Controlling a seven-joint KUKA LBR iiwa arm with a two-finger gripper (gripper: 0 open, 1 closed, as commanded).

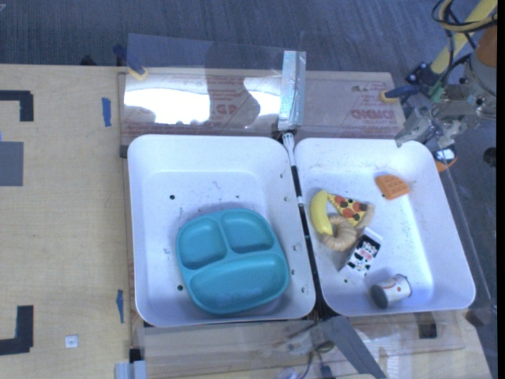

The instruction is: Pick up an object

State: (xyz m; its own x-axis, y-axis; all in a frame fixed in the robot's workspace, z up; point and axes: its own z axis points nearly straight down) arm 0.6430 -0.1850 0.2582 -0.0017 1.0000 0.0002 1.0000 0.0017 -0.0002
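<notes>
The gripper (432,133) hung above the right bin's (454,212) far corner. I cannot tell whether its jaws were apart. A banana (319,214) lay inside.

two white bins (150,212), one blue plate (230,261), one banana (319,214), one can (390,290)

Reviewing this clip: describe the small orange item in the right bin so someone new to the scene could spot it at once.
Start at the right bin, the one without the blue tray. Look toward its far right corner, where the orange piece lies flat by itself on the white floor. Unlike the clustered banana, pizza slice and black-and-white toy, it is plain orange and sits apart.
</notes>
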